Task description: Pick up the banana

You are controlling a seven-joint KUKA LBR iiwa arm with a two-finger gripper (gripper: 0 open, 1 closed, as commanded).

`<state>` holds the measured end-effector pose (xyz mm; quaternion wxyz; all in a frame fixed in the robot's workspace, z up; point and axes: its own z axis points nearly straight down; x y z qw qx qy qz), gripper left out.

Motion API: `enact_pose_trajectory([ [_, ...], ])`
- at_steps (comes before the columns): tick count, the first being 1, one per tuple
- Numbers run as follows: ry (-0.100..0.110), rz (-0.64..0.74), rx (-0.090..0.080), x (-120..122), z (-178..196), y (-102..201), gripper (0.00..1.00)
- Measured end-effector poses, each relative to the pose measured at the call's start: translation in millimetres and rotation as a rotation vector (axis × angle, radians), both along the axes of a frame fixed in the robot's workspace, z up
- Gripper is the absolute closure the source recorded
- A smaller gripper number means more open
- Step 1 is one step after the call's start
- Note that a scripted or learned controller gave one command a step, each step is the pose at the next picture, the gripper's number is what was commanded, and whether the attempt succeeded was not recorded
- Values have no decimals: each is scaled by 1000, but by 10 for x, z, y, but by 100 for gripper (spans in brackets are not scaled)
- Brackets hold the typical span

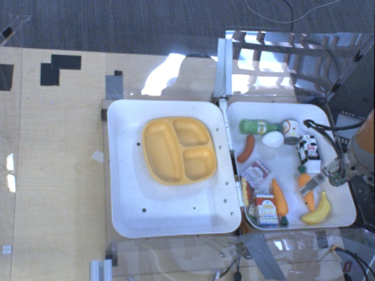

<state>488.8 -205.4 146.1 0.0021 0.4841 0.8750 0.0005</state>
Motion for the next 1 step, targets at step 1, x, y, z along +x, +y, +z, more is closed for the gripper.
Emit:
enact_pose_trajectory([
  [1,-2,28,-1,4,511,-9,0],
])
